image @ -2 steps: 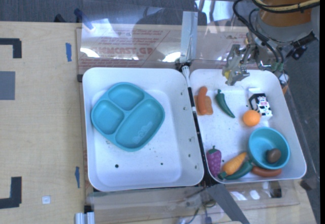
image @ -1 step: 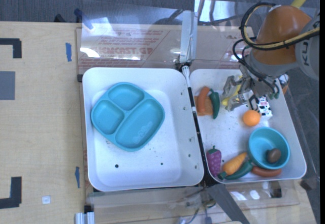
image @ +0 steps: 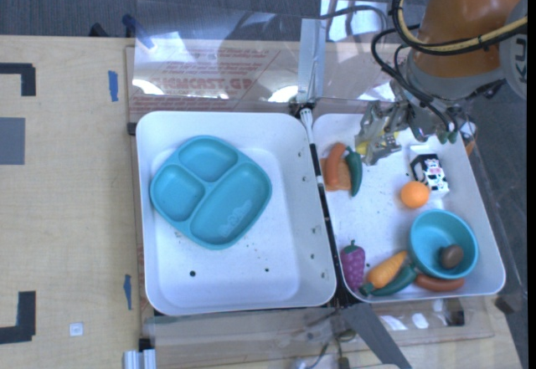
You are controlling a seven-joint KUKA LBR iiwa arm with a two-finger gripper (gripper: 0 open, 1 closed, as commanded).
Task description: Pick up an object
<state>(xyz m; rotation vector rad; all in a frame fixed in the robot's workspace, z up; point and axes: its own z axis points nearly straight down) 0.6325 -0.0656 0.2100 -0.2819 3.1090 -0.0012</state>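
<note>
The gripper (image: pixel 381 141) hangs low over the right bin (image: pixel 490 217), its metal fingers too blurred to tell whether they are spread or shut, and nothing is seen pinched between them. Just to its left, against the bin's wall, lie an orange carrot (image: pixel 336 168) and a green pepper (image: pixel 354 172), long axes running near to far. Nearer the camera, a blue bowl (image: pixel 435 240) holds a brown lump (image: pixel 451 256); the left bin (image: pixel 167 275) carries a blue divided plate (image: pixel 211 191).
</note>
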